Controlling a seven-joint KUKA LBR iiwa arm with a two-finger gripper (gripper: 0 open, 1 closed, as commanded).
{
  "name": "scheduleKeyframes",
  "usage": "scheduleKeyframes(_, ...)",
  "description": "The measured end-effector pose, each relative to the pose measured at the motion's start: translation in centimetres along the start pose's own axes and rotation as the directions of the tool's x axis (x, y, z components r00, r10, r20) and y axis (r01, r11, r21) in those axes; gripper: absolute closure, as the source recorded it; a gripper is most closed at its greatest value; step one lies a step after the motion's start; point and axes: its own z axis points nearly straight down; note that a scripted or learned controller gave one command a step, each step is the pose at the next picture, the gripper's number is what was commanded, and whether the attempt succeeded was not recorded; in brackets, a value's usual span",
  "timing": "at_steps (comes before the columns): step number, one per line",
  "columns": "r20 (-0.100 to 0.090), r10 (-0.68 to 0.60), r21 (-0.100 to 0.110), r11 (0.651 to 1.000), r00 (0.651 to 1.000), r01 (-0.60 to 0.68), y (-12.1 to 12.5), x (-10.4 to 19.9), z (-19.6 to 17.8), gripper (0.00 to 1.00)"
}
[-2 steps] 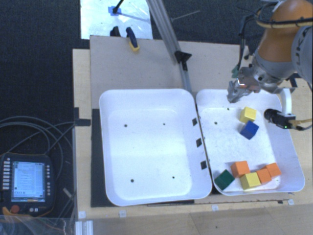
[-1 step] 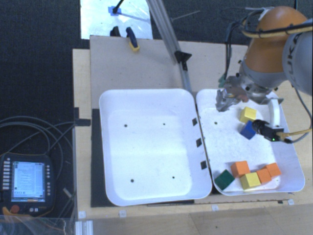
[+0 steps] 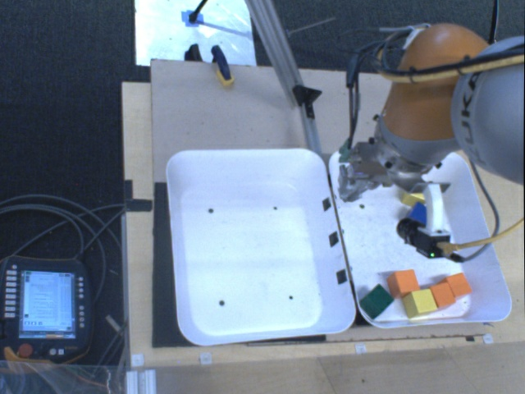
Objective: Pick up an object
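Note:
My gripper [image 3: 351, 184] hangs low over the far left corner of the right bin [image 3: 492, 302], close to the wall it shares with the left bin. Nothing shows in its grasp. A small yellow piece [image 3: 413, 197] and a blue piece [image 3: 418, 213] lie just right of the gripper, partly hidden by the wrist. Along the bin's near edge sit a green block [image 3: 376, 300], an orange block [image 3: 403, 282], a yellow block [image 3: 420, 303] and two more orange blocks [image 3: 451, 289].
The left bin [image 3: 184, 179] holds no objects. A slanted metal pole [image 3: 279, 48] crosses behind the bins. A black unit with a yellow cable [image 3: 420, 236] hangs from the wrist over the right bin. A teach pendant [image 3: 45, 306] lies at the left.

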Motion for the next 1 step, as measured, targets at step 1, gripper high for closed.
scheduleKeyframes(1,0.001,0.001,0.001,1.0,1.0,-0.001,-3.43,4.18,0.1,1.0)
